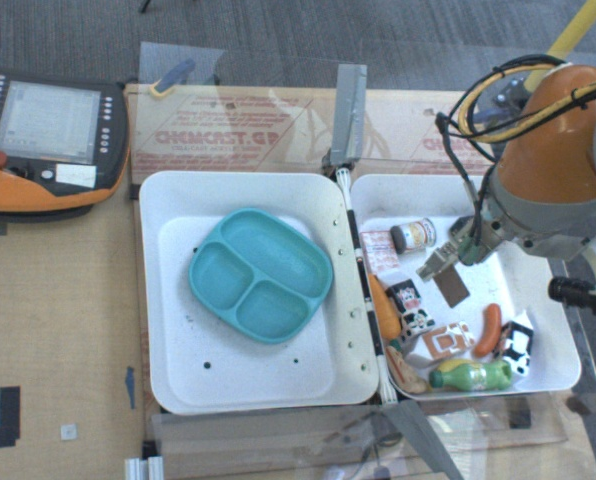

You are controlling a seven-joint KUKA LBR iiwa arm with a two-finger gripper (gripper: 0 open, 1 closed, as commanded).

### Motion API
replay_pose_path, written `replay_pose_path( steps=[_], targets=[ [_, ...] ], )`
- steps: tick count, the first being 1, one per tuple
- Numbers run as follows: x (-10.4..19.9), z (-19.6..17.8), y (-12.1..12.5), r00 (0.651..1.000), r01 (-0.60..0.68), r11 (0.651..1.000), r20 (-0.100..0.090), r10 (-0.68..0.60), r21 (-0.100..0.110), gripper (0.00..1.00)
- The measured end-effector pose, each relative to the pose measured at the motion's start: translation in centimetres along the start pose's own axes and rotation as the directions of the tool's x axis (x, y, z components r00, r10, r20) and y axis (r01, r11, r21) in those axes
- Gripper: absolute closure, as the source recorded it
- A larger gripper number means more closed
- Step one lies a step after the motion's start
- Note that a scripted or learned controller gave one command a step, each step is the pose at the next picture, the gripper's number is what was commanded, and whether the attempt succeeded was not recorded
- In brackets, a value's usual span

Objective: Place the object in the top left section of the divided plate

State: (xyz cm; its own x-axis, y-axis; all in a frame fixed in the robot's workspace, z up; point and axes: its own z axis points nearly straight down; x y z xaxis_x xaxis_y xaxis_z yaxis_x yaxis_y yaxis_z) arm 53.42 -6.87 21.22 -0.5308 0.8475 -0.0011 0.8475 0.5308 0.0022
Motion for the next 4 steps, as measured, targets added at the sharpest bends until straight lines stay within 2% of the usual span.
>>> replay_pose_path(
  steps=[1,2,3,4],
  targets=[
    [7.2,-1.6,4.7,0.996,-0.091,0.996,0.0,0.091,0.0,1.0],
    [13.3,2.0,10.1,1.0,-0.015,1.0,-0.002,0.015,0.003,1.0],
    [19.0,4.2,10.3,0.998,0.064,0.998,-0.003,-0.064,0.004,1.0],
    [18.9,4.2,10.3,0.998,0.063,0.998,-0.002,-0.063,0.004,0.0]
  ],
)
